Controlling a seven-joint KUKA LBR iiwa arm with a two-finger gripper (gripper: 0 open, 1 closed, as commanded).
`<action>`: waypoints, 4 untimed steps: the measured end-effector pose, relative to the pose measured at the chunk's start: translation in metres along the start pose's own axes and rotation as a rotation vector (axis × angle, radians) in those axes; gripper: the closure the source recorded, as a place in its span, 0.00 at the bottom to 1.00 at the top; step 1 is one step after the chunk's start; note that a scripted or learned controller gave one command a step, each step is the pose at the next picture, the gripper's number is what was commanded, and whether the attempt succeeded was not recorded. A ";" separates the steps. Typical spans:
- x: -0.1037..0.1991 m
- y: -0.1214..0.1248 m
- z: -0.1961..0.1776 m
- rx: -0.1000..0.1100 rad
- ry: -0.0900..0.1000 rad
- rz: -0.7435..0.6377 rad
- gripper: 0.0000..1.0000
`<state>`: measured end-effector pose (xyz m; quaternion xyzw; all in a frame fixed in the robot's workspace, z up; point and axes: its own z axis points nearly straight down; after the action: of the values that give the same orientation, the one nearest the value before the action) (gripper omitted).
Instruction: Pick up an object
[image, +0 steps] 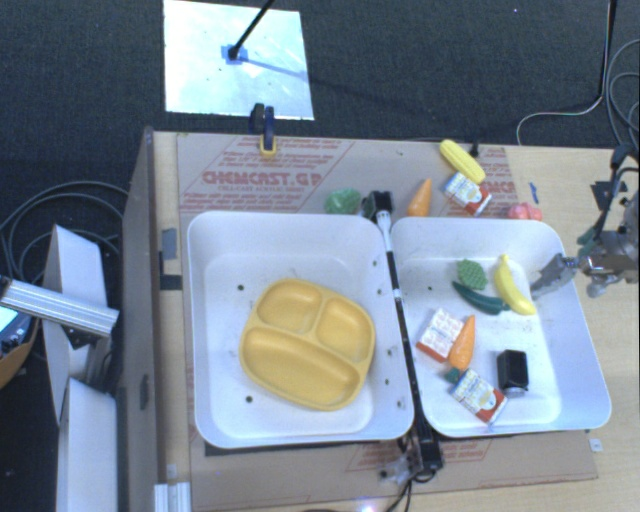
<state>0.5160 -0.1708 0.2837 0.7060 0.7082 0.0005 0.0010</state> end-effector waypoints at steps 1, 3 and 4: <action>0.003 0.012 0.107 0.009 0.003 0.001 0.00; 0.063 0.024 0.177 0.009 0.004 0.002 0.00; 0.077 0.005 0.194 -0.021 -0.004 0.005 0.00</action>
<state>0.5215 -0.0939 0.0901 0.7079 0.7062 0.0065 0.0100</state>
